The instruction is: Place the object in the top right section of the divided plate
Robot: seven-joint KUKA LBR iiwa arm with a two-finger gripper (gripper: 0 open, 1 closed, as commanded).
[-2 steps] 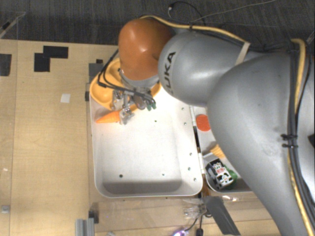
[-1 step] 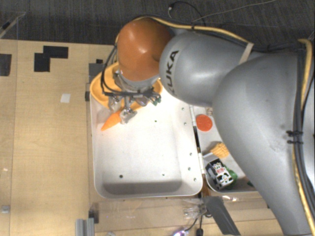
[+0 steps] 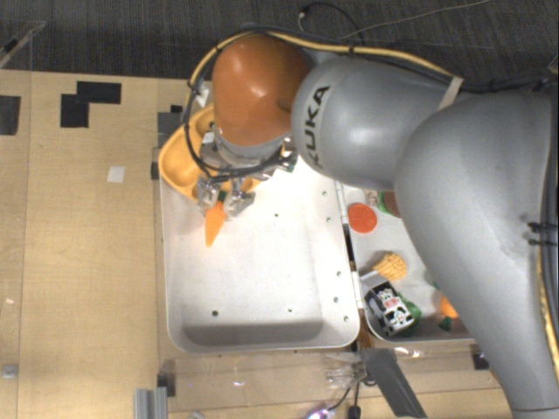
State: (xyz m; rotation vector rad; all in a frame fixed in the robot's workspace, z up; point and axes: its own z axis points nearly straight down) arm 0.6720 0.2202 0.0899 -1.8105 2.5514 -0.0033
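Two white bins sit side by side. In the left bin (image 3: 262,295) lie one yellow divided plate (image 3: 179,164) at the far left corner and one orange toy carrot (image 3: 214,223). The carrot's long axis runs near-far, its tip pointing near. The gripper (image 3: 223,199) pinches the carrot's far end between narrow fingers, just beside the plate's near edge.

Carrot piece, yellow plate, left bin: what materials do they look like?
Carrot piece: looks like moulded plastic toy food, with uniform orange colour and a smooth matte surface. It sits at the gripper.
Yellow plate: probably hard plastic; even yellow with a slight sheen on its rim. It is mostly hidden under the arm.
Left bin: white, smooth, rounded corners; plastic or coated metal, can't tell which.
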